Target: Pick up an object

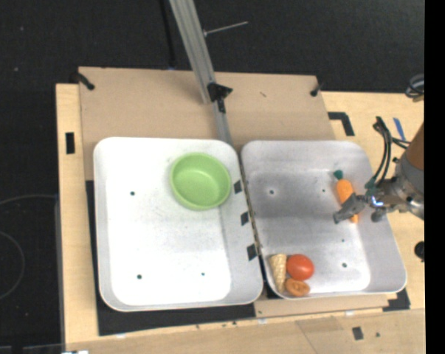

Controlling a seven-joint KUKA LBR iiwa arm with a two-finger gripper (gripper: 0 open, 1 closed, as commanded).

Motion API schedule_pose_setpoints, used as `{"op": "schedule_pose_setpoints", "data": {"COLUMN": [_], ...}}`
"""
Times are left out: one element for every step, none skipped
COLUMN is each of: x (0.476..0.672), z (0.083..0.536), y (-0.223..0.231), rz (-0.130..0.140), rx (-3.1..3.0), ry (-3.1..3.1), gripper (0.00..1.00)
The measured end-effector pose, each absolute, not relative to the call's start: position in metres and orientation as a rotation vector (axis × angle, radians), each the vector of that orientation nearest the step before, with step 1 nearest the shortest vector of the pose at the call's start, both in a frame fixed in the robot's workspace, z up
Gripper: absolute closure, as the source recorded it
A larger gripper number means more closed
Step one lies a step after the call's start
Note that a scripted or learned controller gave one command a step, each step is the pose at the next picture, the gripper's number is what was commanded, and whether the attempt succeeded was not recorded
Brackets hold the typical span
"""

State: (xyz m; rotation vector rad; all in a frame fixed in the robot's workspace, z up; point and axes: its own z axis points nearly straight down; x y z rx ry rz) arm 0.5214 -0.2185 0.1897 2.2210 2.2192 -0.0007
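A small orange carrot [344, 190] with a green tip lies in the right bin [296, 175], near its right side. My gripper [357, 209] comes in from the right and sits low over the carrot's near end, partly covering it. The carrot rests on the bin floor and I cannot tell whether the gripper has hold of it. A red tomato [301, 266], a pale cone-shaped piece [279, 268] and a small orange piece [297, 287] are bunched in the right bin's front corner.
A green bowl [201, 181] stands in the left bin [133, 257], towards its back right. A metal pole [196, 46] slants up behind the bins. The arm's wrist and cables [399, 175] hang over the right bin's right rim.
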Motion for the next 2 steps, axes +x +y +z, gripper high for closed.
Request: {"op": "schedule_pose_setpoints", "data": {"x": [0.523,0.525], "z": [0.142,0.155], "y": [-0.211,-0.211], "rz": [-0.004,0.005], "rx": [2.226,2.225], "ry": [2.217,2.211], "gripper": [0.00,1.00]}}
